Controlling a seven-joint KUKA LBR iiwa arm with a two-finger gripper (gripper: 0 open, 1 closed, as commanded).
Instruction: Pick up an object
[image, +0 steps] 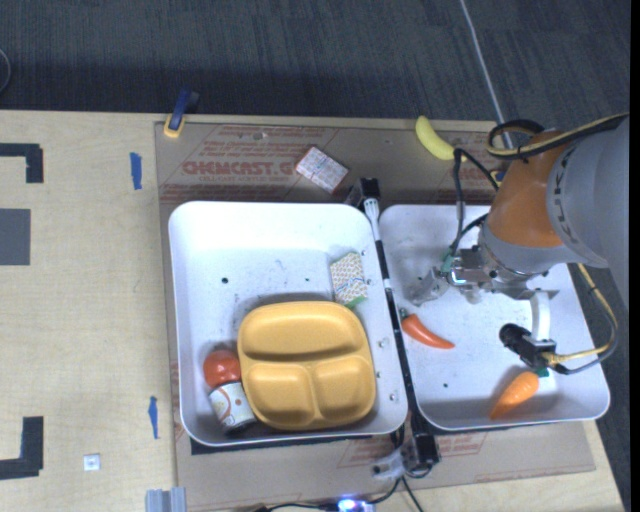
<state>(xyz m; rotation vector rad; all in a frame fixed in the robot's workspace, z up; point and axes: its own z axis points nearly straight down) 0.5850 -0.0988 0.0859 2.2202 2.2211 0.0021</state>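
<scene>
The arm's gripper (432, 286) hangs low over the right bin (590, 405), an orange pepper (428, 333) just below it, a carrot (516, 391) farther off toward the bin's near corner.

Single fixed overhead camera, slanted downward view.
Looks down on the pale wooden bench (80, 300), framing both shallow white plastic bins (190, 300) side by side at moderate range; the grey, orange-banded arm (560, 200) enters from frame right.
</scene>
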